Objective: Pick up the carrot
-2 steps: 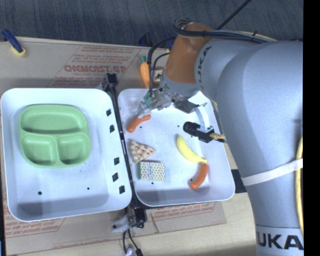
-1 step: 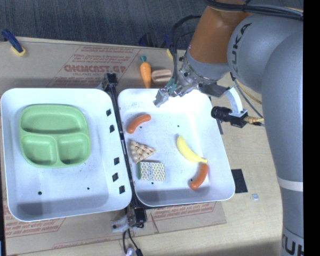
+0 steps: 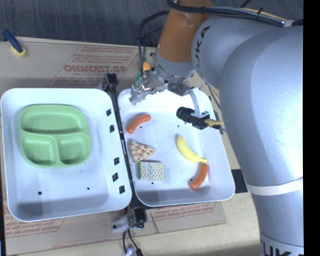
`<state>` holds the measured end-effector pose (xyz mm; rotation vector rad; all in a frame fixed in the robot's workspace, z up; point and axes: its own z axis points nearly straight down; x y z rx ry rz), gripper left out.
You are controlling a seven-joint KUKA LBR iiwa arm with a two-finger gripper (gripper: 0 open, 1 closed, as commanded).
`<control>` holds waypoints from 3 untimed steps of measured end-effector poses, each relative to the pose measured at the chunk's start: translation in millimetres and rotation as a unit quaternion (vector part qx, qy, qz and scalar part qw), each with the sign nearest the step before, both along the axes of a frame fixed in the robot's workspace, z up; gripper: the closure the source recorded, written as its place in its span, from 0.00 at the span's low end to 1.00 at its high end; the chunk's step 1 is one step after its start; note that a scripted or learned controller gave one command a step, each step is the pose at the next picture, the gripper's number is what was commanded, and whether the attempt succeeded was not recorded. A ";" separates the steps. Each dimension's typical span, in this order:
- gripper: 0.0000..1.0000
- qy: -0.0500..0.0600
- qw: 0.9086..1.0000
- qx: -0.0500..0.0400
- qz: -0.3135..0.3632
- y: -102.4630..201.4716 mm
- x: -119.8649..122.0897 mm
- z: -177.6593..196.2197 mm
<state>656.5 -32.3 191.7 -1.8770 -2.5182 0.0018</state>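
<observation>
The task is looking barely begun. The gripper (image 3: 142, 88) is hanging over the far left corner of the right bin (image 3: 220, 183), with the grey arm (image 3: 256, 89) reaching in from the right and covering that bin's far right side. Whether the gripper is spread or clenched I cannot tell, as its tip is reading as a small tangle of metal from this angle.

The carrot (image 3: 138, 122), as I am judging it, is the short orange piece lying flat on the bin floor just nearer than the gripper, close to the left wall. It is resting apart from the gripper, so nothing is being grasped or lifted. A second orange-red piece (image 3: 199, 176) is lying at the near right of the same bin beside a banana (image 3: 189, 150), and it is looking similar enough that I am not certain which of the two is the carrot.

A pizza slice (image 3: 141, 151) and a patterned square (image 3: 151, 170) are sitting nearer along the left wall. The left bin (image 3: 10, 143) is carrying a green divided plate (image 3: 54, 135).

What is left is everything that counts: descending, closing on the carrot and raising it.
</observation>
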 end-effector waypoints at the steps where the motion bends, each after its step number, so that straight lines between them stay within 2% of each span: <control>1: 1.00 0.000 1.000 0.000 0.002 0.1 0.5 10.7; 2: 1.00 0.000 1.000 -0.001 0.003 0.3 1.0 20.9; 3: 1.00 -0.002 0.992 -0.001 0.125 -84.5 -29.4 92.9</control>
